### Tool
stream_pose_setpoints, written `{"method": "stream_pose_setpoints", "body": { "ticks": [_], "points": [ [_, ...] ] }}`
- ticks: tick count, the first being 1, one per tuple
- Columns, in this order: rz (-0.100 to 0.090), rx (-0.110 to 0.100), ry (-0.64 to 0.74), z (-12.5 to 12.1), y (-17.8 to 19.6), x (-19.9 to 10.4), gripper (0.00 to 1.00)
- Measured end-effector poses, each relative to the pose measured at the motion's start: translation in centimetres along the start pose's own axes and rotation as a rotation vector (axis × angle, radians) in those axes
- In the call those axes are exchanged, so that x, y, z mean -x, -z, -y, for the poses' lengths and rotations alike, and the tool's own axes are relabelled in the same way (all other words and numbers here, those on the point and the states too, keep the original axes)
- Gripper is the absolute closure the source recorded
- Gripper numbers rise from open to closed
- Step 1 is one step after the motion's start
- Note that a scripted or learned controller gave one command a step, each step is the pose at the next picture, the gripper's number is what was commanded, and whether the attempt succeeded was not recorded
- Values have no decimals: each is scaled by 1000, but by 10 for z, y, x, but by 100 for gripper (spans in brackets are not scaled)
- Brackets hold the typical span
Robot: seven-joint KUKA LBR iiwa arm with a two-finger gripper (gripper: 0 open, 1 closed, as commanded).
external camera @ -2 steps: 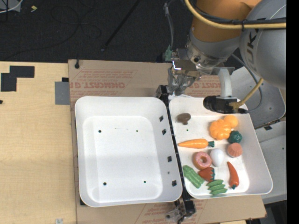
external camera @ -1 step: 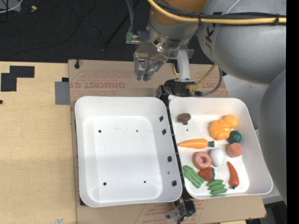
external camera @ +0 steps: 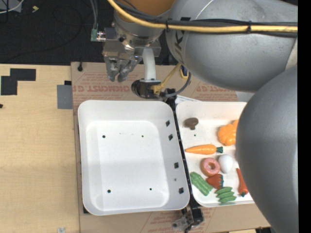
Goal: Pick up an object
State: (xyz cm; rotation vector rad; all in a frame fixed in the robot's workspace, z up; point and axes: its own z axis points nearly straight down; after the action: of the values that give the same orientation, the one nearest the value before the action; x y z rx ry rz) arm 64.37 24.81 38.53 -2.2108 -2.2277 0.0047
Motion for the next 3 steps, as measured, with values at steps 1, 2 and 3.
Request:
{"method": "stream_pose_setpoints", "body": {
  "ticks": [1,2,3],
  "points": [
    [-3,15,-2,1,161,4,100],
    [7,-10,-16,0,78,101,100],
    [-3,4,1,11,155,4,100]
  ]
}}
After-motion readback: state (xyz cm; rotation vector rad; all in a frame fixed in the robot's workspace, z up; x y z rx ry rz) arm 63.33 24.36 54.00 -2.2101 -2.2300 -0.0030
